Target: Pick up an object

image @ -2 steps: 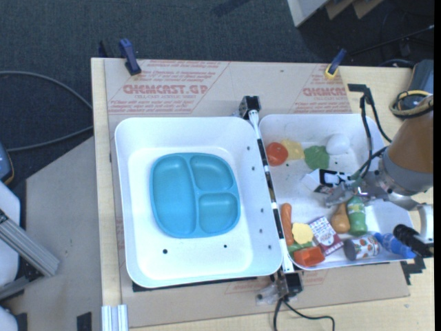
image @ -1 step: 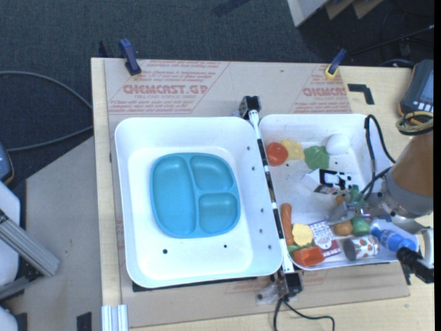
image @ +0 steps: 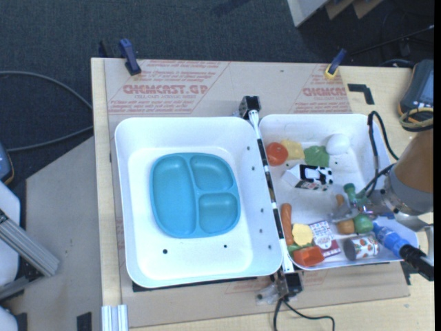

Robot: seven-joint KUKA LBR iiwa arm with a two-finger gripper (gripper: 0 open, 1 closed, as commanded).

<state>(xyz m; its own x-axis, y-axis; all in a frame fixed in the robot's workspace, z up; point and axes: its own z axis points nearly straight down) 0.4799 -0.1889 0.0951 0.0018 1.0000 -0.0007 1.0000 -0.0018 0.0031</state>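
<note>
Because the right bin (image: 358,126) is so crowded, I judge the main risk to be a bad grasp. The gripper (image: 355,209) is low among the small toys near the bin's right side, just beside an orange piece (image: 346,226) and a green piece (image: 350,190); I cannot tell its state or whether it has anything. It could nudge neighbours such as the can (image: 363,248) or the blue bottle (image: 391,240), or pinch two things at once. The left bin (image: 131,143) carries a blue tray (image: 195,194).
</note>
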